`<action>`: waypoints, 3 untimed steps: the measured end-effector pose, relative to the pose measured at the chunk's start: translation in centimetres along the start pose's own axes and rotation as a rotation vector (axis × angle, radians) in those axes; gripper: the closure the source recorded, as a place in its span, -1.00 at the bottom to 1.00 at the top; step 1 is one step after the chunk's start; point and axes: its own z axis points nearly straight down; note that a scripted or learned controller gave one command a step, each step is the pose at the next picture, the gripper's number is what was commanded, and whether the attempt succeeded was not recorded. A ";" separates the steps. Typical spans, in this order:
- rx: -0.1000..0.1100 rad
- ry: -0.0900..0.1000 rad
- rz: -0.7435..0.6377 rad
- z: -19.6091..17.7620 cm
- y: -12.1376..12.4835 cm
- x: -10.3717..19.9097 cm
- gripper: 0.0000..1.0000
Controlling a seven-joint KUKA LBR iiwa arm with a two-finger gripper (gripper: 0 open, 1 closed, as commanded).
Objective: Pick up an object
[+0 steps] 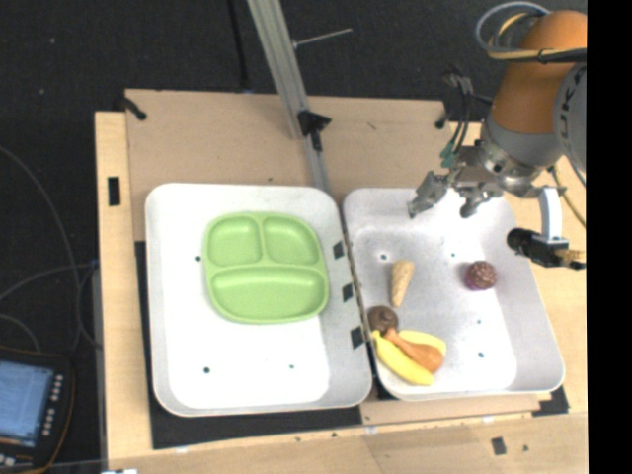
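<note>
A: Which things could it pick up?

B: All sit in the right bin (pixel 528 363), right of centre in the frame. A pale cone-shaped piece (pixel 400 281) lies near the bin's middle, a dark reddish round object (pixel 481 276) to its right, well apart. At the lower left corner of that bin a small brown item (pixel 381 318) touches a yellow banana (pixel 401 363) and an orange piece (pixel 420 349) (these three are huddled together).

A: And the end effector?

B: The end effector (pixel 446 197) hovers over the upper edge of the right bin, its two fingers spread, nothing between them. I judge this the approach step: no object chosen by contact yet.

A: What does the next move call for?

B: Likely a descent towards a lone item; the cone or the round one looks easier than the crowded corner.

A: Anything hard to make out?

B: What the brown item is, I cannot tell. The arm (pixel 533 87) is cut off at the upper right. The left bin (pixel 178 363) holds a green divided plate (pixel 267 268).
</note>
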 end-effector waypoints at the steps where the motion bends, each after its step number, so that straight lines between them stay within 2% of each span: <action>1: 0.000 0.000 0.000 0.0 0.0 0.0 -1.00; 2: 0.005 -0.001 0.003 4.7 -0.8 -0.7 -1.00; 3: 0.005 -0.001 0.004 10.1 -0.4 -1.8 -1.00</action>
